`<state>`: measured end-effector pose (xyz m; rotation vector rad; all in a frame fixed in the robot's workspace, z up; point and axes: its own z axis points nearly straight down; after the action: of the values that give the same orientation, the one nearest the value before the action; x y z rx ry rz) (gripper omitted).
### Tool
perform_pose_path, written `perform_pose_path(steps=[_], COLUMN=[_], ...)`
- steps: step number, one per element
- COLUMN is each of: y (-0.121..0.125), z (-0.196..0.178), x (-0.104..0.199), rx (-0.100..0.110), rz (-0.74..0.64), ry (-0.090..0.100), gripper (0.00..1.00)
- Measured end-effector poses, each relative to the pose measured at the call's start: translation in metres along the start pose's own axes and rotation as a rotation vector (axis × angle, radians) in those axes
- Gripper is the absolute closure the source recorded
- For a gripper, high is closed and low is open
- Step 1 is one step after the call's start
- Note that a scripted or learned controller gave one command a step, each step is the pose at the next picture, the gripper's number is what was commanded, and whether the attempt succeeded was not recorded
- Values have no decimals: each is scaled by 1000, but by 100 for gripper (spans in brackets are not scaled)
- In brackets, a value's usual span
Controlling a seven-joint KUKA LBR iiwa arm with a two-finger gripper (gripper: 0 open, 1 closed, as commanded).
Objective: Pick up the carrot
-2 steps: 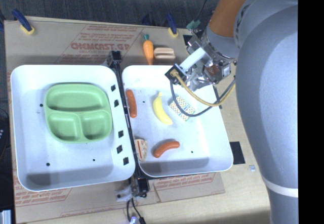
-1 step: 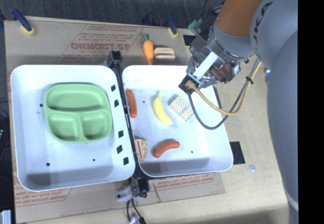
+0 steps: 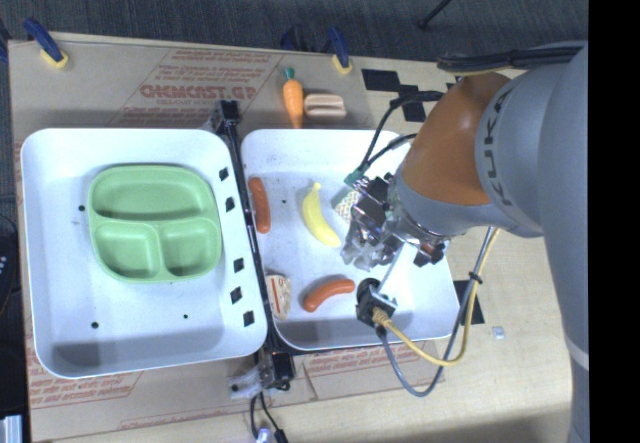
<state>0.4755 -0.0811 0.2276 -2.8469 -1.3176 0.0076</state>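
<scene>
The carrot (image 3: 291,100), orange with a green top, lies on the cardboard just behind the right bin (image 3: 430,326), outside it and next to a small bun (image 3: 324,107). My gripper (image 3: 360,239) hangs low inside the right bin, just right of a yellow banana (image 3: 319,216) and well forward of the carrot. The wrist and cables cover the gripper's tip. Nothing shows in its grasp.
The right bin also holds a sausage (image 3: 260,204) by its left wall, a second sausage (image 3: 327,292) near the front and a piece of bread (image 3: 277,293) at the front left. A green divided plate (image 3: 155,221) sits in the left bin (image 3: 50,331). A yellow cable (image 3: 430,356) loops over the front rim.
</scene>
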Motion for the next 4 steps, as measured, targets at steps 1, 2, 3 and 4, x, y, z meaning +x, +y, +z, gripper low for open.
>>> perform_pose_path(steps=[1,2,3,4], y=[29,84,18,84], z=[-108,-135,-59,-89], x=[-30,-99,-21,-99], rx=[-3,-3,1,-2], rz=[445,390,460,522], ry=[3,3,1,3], gripper=[100,100,100,100])
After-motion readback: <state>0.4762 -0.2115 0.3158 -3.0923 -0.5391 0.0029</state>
